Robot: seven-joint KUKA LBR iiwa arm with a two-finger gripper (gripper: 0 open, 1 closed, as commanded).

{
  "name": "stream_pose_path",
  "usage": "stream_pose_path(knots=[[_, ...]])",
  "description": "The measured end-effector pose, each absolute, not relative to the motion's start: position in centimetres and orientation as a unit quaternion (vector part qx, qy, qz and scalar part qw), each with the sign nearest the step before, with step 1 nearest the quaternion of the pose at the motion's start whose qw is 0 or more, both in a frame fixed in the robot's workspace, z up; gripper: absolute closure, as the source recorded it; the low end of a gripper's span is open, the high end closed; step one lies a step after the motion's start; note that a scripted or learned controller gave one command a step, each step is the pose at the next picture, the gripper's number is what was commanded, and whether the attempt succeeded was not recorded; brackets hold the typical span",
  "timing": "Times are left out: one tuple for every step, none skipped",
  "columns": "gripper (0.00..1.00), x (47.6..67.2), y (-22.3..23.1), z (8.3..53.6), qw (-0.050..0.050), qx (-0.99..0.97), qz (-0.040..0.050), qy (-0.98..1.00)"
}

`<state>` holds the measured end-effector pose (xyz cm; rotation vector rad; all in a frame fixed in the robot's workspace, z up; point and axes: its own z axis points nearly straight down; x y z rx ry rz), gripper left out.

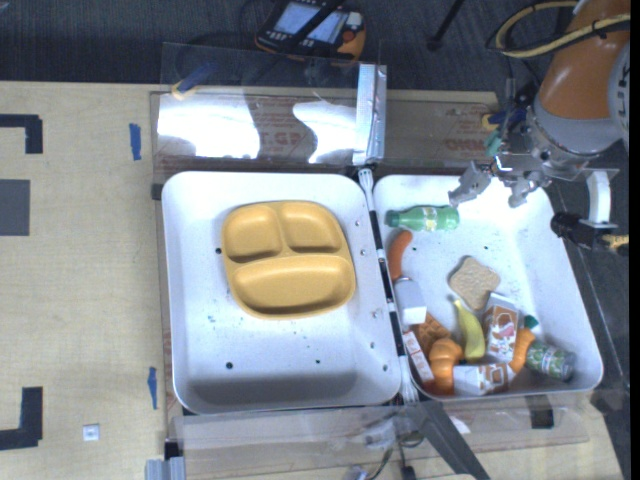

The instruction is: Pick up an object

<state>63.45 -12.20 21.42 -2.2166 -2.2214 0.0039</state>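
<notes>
White right bin [560, 268] beneath spread, empty fingers [468, 183] near green bottle [424, 218].

I work in a robotics lab, on a test bench rather than in any home or kitchen. My bench [80, 268] is pale plywood marked with black squares and bits of blue tape [135, 140]. Two shallow white bins [190, 368] sit side by side, backed at the far edge by a clear plastic screen [260, 108]. A control pendant [308, 26] with a lit display lies on the dark carpet beyond, near tripod legs [460, 3] and looped cables [540, 18].
</notes>
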Motion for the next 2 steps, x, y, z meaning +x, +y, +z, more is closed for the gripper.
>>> stream_pose_path(knots=[[0.00,60.8,-15.2,13.0,0.001,-0.680,0.0007,-0.733],[0.00,57.1,-16.1,9.1,-0.006,-0.609,-0.0046,-0.793]])
